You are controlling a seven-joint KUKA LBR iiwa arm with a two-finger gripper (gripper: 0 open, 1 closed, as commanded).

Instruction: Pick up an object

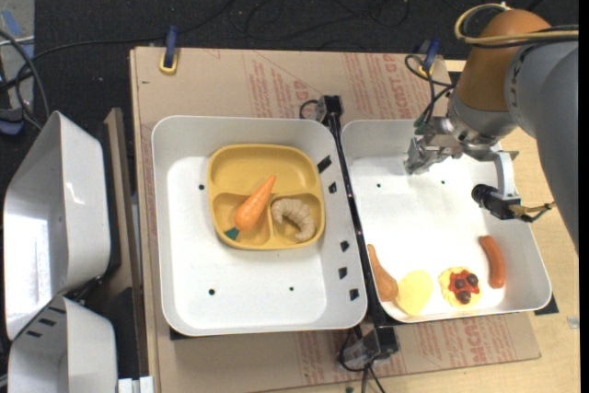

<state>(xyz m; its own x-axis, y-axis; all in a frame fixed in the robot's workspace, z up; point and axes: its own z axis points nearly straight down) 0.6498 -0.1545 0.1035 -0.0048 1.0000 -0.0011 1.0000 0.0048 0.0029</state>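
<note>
Hand (425,156) high over right bin (405,198), nothing in it; open or closed, can't tell. Best move: go down straight over sausage (494,260), then squeeze.

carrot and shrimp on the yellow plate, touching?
Apart. The camera view shows the carrot and shrimp in separate compartments of the yellow plate, with a raised divider between them.
</note>
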